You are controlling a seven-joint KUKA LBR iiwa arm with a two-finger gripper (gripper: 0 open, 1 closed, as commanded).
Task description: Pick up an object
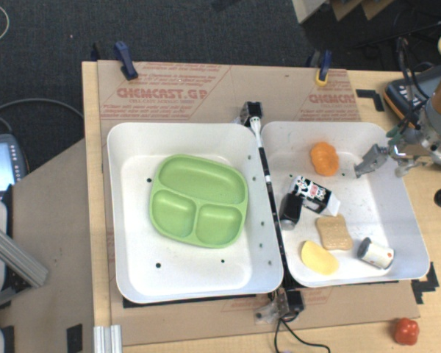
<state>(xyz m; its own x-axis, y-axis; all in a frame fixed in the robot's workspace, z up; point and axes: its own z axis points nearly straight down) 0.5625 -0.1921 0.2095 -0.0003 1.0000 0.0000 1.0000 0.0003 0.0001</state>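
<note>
Right bin [397,197], contents as they are lying now, all placed relative to the black-and-white tube [311,193] near its middle.

- Orange ball [324,158]: sitting just above the tube, apart from it. Likely light and round, so it is probably prone to rolling; a grasp across its widest part looks best.
- Black-and-white tube: lying slantwise, its dark cap end [290,208] pointing down-left toward the divider. Probably light, smooth, a little slippery; take across the body.
- Tan block [334,233]: resting just below the tube. Looks spongy or bread-like, likely soft and forgiving.
- Yellow piece [319,257]: lying below the tan block, touching or nearly so. Flat and low, probably hard to get under.
- White cylinder [375,254]: lying below-right of the tube, likely to roll.

Gripper [386,160]: hovering right of the tube, above the bin's upper right part, jaws standing apart with nothing between them.

Left bin [121,197]: holding a green divided plate [199,201].

Hard to make out: the tube's label, the cylinder's dark end, and the arm's upper part, which is being cut off at the edge.
</note>
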